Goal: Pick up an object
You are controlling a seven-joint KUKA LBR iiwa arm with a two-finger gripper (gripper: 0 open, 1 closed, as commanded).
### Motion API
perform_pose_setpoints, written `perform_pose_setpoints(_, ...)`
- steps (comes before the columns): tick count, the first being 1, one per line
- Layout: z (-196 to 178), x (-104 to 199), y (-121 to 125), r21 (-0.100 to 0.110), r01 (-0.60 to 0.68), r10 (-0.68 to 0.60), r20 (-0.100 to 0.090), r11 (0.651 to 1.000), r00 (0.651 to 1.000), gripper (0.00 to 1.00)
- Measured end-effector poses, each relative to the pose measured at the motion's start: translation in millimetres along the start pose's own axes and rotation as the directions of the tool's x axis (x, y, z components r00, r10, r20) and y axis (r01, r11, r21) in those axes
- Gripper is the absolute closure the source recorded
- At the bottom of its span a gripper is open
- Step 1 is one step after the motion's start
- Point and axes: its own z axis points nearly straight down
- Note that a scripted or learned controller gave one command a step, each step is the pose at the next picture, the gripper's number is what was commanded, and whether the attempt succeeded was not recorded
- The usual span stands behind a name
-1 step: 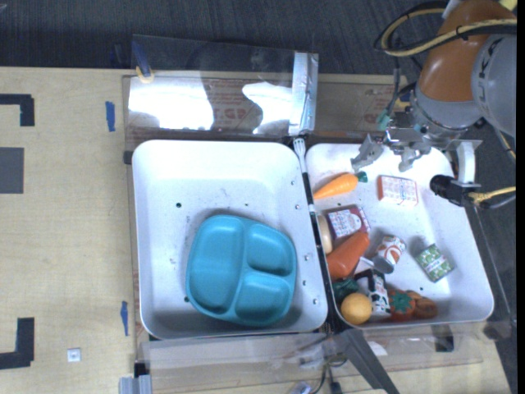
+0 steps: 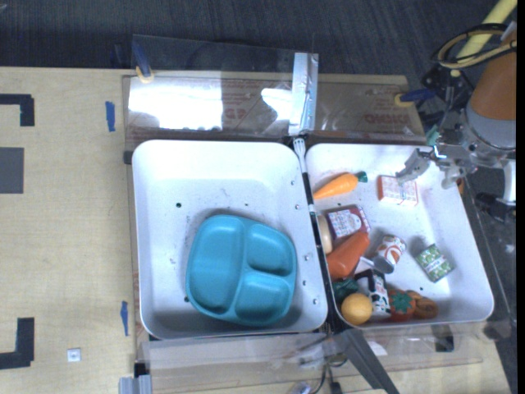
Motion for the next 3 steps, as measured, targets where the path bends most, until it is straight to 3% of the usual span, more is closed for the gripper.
perform_pose_setpoints(1,81,5,30,-0.008,0.024,-0.024,-0.005,1.000,1.000,0.00)
perform_pose_setpoints(2,34,48,23,-0.010,-0.038,0.038,-0.002,0.999,0.999,0.00)
perform_pose_setpoints(3,3,-20,0,-0.008,-0.305,0.305,-0.001,0.952,0.952,0.00)
